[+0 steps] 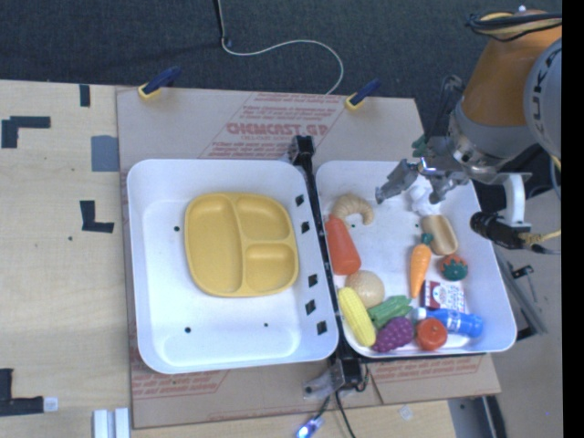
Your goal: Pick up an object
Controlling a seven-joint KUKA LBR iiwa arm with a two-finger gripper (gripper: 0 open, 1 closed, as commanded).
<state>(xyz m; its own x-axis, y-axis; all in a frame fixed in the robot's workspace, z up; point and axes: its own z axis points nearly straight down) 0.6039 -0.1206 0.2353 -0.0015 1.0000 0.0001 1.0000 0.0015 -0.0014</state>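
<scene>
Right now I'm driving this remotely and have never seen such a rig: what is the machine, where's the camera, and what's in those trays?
One fixed camera looks down at a slant. The grey and orange robot arm reaches in from the right; its gripper hovers over the right bin's upper part, with nothing visibly between its fingers. That bin holds toy food: a croissant, red sausage, carrot, corn cob, purple grapes and more. The left bin holds a yellow divided plate.
</scene>
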